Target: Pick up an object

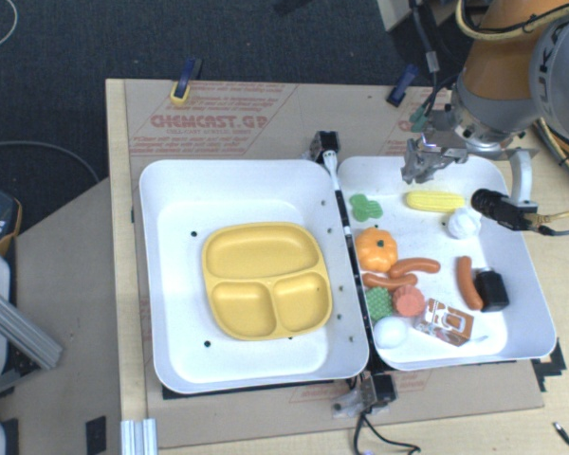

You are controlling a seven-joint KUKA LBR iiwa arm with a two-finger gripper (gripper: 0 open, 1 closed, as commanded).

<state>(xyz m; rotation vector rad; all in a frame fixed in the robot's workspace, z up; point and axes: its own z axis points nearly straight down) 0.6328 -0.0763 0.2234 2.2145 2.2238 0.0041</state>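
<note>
The corn cob (435, 200) looks light, stiff; grasp across its middle. The gripper (423, 167) hangs above, grasping nothing, spread.

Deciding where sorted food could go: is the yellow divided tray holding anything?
Empty. The yellow divided tray in the left bin shows three bare compartments.

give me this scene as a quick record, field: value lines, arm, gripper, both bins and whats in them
arm: grey with orange band, reaching in from the right
gripper: above the far end of the right bin, nothing seen between its fingers
left bin: holds a yellow divided tray
right bin: corn cob, orange pumpkin, green leaf, sausages, white ball, black block, snack packet
nearest to gripper: corn cob, lying just below it in the view
task state: no object picked up yet
</note>
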